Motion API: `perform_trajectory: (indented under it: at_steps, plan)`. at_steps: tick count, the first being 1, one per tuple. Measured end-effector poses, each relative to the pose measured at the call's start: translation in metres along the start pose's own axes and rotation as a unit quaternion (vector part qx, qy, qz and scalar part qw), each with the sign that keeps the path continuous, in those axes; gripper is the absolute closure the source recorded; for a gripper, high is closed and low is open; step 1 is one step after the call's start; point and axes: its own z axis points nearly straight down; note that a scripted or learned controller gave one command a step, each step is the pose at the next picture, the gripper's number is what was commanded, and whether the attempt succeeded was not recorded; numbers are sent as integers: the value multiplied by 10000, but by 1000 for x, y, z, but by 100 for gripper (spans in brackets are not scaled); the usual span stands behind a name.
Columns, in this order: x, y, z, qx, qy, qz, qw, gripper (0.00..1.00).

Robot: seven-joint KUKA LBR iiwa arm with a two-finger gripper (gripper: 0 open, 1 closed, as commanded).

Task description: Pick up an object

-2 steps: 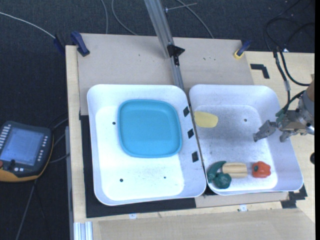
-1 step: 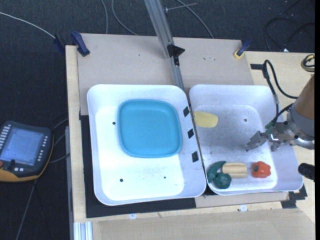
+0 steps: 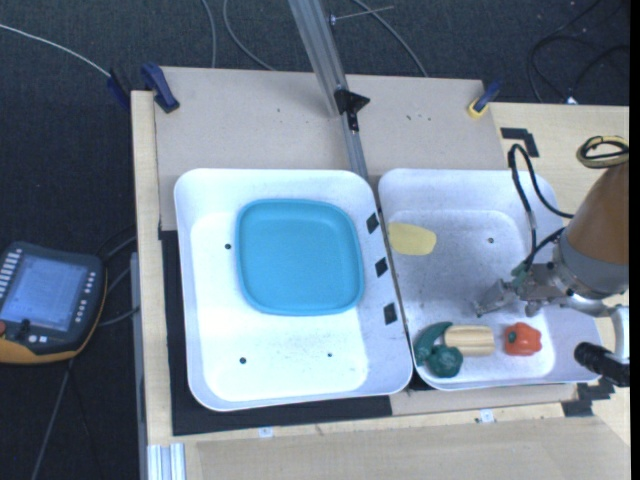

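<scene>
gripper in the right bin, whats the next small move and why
Probably shift the gripper toward the near edge and lower onto the red object. It sits just beside that object, nothing shows between its fingers, and the yellow piece lies farther off.

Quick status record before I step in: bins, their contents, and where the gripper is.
left bin: holds a blue plate, lying flat
right bin: holds a yellow piece near its upper left; a green item, a tan block and a red item along its near edge
green item and tan block: touching
gripper: over the right bin, above and left of the red item, holding nothing visible
finger state: cannot tell
</scene>
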Motion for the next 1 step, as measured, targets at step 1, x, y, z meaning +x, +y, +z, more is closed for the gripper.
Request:
perform_trajectory:
  at_steps: [1]
  plan:
    - [0,2,-13,-29,-8,-1,10000,100]
